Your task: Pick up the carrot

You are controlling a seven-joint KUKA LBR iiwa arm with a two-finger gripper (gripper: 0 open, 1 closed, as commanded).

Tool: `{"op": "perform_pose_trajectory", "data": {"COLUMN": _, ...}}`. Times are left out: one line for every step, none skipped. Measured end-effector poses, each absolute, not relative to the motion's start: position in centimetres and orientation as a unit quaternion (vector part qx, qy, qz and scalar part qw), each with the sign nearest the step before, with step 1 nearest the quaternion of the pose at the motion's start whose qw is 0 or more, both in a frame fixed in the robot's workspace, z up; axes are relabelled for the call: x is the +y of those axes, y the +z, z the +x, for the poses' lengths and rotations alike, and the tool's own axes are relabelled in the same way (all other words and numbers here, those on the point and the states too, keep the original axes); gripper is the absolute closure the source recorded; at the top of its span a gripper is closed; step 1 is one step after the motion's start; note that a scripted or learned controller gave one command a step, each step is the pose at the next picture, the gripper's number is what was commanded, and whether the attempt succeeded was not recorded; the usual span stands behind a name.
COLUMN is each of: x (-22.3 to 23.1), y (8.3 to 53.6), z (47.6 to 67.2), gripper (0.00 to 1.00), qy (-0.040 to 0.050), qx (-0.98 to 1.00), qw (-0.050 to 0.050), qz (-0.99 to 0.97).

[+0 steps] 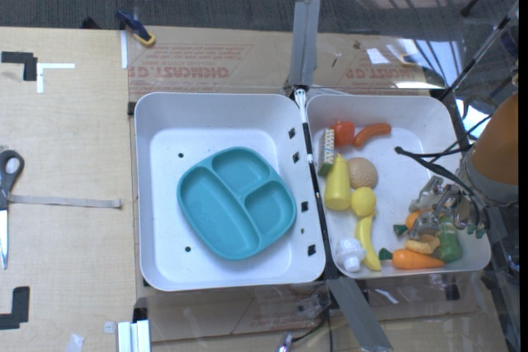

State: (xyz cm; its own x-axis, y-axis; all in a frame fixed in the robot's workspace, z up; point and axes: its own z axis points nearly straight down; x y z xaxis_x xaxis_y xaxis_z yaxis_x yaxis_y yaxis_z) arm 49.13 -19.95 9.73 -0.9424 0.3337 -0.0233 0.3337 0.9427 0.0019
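The carrot (417, 260) is orange with a green stub at its left end. It lies flat along the front wall of the right bin (388, 105), in the front right corner. My gripper (431, 212) hangs low over that corner, just behind the carrot and a little above it. Small orange, yellow and green toy pieces (437, 243) sit between the gripper and the carrot. The metal parts and cables of the gripper hide how its tips stand. The arm's orange band (505, 146) comes in from the right edge.
Along the right bin's left side lie a red tomato (342, 133), an orange-red sausage (373, 131), a yellow pepper (337, 187), a tan bun (361, 171), a lemon (364, 201) and a banana (368, 243). The left bin holds a teal divided plate (237, 203).
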Motion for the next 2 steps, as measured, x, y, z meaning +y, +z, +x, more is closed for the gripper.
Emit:
{"op": "perform_pose_trajectory", "data": {"x": -14.9, "y": 16.4, "z": 48.0, "gripper": 1.00, "qy": -0.0001, "qx": 0.962, "qw": 0.003, "qz": 0.274}}
{"op": "perform_pose_trajectory", "data": {"x": -6.6, "y": 21.2, "z": 48.0, "gripper": 1.00, "qy": 0.0001, "qx": 0.955, "qw": 0.002, "qz": 0.296}}
